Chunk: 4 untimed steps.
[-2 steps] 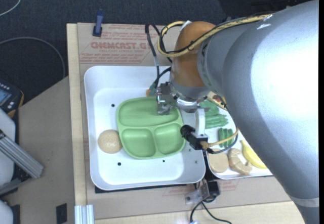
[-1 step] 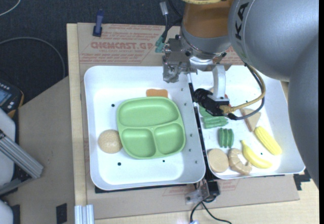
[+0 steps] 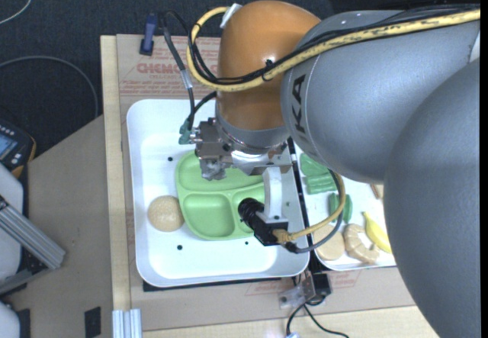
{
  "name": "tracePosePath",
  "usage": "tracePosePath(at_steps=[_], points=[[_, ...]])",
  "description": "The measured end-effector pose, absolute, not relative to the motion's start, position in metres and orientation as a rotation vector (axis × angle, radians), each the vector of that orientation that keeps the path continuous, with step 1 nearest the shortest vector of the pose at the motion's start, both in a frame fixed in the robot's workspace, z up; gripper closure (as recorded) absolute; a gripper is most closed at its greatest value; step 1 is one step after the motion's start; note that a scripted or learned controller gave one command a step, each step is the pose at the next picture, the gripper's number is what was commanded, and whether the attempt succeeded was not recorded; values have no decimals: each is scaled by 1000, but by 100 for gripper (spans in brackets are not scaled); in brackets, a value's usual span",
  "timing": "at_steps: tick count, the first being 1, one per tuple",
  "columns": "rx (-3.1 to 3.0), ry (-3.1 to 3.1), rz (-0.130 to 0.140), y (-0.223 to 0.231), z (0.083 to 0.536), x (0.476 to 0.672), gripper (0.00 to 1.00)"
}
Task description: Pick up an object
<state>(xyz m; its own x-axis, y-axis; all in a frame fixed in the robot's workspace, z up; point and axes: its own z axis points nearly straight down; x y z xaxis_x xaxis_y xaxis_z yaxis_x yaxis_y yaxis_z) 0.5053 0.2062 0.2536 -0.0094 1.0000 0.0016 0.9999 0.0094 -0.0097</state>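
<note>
A light green divided tray lies in the left white bin. A round beige ball rests just left of the tray on the bin floor. My gripper hangs low over the tray's upper left part, below the orange band of the arm. Its fingertips are hidden by the wrist hardware and by the tray behind them.
The right bin holds a green object, a beige lumpy piece and a yellow banana-like item, mostly covered by the arm. Cables loop around the wrist. A brown cardboard sheet lies under the bins.
</note>
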Motion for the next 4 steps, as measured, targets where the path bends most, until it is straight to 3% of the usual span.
tracePosePath(at_steps=[1,2,3,4], points=[[-2216,-2231,-26,226,395,479,100],[-2220,-2216,18,224,272,478,100],[-2230,-2228,-32,196,465,518,100],[-2213,-2223,13,221,391,477,100]])
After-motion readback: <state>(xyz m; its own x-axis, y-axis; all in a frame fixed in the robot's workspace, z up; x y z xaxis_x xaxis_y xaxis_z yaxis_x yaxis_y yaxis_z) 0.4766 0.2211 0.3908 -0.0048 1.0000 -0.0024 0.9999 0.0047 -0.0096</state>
